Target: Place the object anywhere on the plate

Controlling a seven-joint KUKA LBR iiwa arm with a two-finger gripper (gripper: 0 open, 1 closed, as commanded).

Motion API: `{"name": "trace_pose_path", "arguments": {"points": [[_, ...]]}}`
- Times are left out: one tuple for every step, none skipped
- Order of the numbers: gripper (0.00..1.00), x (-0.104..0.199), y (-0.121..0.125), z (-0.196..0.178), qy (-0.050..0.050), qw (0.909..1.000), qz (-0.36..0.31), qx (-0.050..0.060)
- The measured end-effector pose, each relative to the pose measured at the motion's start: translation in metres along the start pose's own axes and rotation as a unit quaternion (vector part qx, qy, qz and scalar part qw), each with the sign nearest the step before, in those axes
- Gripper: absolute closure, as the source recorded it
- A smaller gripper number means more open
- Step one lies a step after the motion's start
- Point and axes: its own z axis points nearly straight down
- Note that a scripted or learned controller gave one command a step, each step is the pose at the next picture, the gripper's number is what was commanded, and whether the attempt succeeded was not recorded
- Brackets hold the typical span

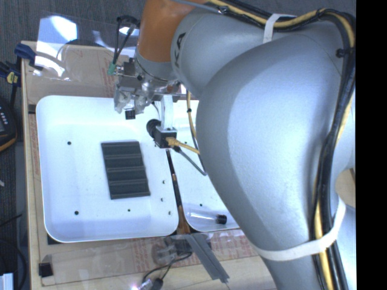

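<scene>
Two white bins (54,162), one dark plate (125,169)

no readable text, labels, brands or numbers anywhere, faint reddish marks on the bench (78,65) illegible

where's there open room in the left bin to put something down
In the left bin, bare floor lies left of and below the dark ridged plate, and between the plate and the bin's right rim. The far edge is crowded, with the gripper hanging over it.
</scene>
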Motion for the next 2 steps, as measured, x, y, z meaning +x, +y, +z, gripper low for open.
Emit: {"name": "trace_pose_path", "arguments": {"points": [[1.00, 0.002, -0.116, 0.079, -0.001, 0.9993, -0.036, 0.002], [1.00, 0.110, -0.095, 0.065, -0.001, 0.9988, 0.049, 0.001]]}}
